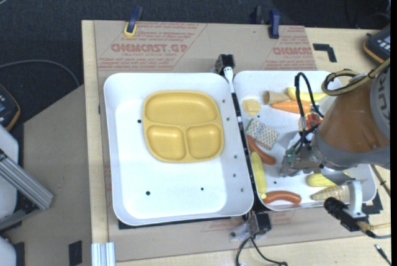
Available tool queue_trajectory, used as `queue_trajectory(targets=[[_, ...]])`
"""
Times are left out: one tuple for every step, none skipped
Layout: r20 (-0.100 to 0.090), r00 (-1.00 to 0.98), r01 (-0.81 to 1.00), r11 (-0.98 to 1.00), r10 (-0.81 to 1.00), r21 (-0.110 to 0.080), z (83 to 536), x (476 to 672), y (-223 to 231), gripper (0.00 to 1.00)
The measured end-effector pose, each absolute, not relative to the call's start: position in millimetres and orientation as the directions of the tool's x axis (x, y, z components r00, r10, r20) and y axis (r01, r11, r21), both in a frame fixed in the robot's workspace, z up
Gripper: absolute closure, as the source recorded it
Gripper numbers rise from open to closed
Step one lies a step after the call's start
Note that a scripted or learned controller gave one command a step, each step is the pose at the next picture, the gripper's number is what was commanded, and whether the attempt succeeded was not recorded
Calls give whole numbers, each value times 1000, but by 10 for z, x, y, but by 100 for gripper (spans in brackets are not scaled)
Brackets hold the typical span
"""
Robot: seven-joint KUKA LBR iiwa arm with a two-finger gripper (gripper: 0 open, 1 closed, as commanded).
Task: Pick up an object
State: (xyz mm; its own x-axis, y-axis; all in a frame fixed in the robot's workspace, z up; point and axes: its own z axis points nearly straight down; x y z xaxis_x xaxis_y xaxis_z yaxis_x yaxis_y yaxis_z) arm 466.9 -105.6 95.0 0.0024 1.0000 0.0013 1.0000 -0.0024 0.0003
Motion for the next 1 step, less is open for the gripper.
queue_trajectory(targets=[[-2,-1,1000,1,1000,6,1572,4722,-1081,100]])
